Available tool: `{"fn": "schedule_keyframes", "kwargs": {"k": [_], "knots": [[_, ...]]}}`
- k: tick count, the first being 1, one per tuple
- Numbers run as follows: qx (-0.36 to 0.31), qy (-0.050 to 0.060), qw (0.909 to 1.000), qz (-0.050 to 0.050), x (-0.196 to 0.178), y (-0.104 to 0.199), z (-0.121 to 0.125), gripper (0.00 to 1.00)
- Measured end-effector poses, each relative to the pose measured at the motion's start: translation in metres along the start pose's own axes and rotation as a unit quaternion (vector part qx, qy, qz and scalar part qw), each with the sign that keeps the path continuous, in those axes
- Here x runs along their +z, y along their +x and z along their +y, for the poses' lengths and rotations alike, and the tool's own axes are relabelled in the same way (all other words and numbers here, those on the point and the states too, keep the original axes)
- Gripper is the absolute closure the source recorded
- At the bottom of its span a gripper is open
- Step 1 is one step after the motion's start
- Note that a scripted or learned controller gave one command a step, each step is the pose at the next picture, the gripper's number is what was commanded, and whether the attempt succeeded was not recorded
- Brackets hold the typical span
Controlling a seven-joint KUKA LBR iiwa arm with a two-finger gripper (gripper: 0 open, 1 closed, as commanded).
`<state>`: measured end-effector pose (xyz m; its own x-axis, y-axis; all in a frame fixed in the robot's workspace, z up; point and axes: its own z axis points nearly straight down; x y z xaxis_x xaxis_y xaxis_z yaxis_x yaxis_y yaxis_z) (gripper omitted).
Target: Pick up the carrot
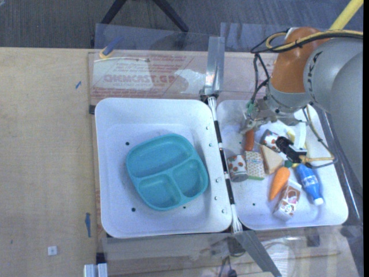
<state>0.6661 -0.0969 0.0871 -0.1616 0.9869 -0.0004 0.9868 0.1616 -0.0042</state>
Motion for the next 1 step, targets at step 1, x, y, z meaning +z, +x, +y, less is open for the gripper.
{"fn": "schedule_keyframes", "kwargs": {"k": [1], "knots": [[0.143, -0.003, 0.9896, 0.000, -0.0975, 0.0185, -0.0300, 1.00]]}}
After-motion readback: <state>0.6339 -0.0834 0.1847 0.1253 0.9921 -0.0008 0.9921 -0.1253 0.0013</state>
